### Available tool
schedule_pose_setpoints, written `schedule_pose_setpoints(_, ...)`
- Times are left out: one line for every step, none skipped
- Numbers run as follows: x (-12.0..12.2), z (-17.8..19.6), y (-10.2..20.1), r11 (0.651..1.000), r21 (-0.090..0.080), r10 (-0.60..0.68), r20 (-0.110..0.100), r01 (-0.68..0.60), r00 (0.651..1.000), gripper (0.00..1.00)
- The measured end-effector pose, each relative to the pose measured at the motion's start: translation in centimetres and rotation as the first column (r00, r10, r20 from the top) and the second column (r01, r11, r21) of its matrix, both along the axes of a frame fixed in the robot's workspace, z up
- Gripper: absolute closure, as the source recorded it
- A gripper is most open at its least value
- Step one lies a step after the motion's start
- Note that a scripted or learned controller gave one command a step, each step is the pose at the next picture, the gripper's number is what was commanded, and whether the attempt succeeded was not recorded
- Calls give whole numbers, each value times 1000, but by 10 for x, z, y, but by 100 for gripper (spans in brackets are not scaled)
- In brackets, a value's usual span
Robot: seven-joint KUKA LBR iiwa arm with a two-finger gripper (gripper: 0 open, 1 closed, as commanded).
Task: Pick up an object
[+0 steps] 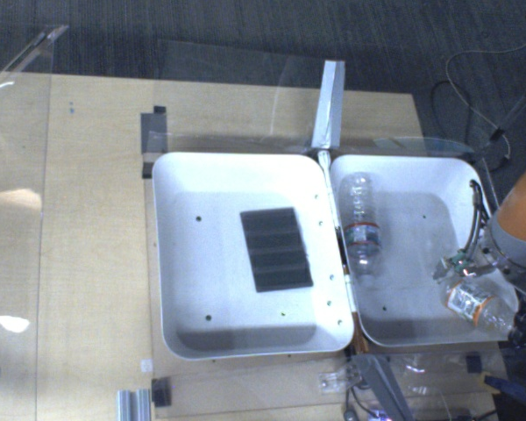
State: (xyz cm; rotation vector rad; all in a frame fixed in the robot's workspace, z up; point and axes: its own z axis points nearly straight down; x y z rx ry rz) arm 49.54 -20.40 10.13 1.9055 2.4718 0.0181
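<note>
pale wood bench [70, 261] fills most of the frame, dark carpet above it, and two white bins sit side by side on it. the left bin [180, 323] holds one dark ribbed pad [276, 249], lying flat near the middle, its long axis running top to bottom with a slight tilt. the right bin [403, 169] holds two clear bottles: one bottle [361, 224] lies along the bin's left wall, long axis top to bottom, cap toward the top of the frame; a second, crumpled bottle [473, 303] lies at the lower right corner of that bin, with orange on its label.

the arm comes in at the right edge, orange band visible at the middle right. the gripper [463, 268] hangs low over the right side of the right bin, just above and left of the crumpled bottle, near enough that they may touch. whether the gripper has hold of anything i cannot tell; the tip is small and tangled with cables.

the crumpled bottle lies just to the lower right of the gripper and is by far the nearest thing; the other bottle is well apart to the left, the pad farther still in the other bin. a grasp here likely turns on squaring up across the crumpled bottle's axis, which runs roughly left to right with a tilt.
</note>
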Motion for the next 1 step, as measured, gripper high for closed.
schedule_pose_setpoints(0, 0, 0, 1000, 0, 0, 0, 0, 1000, 0)
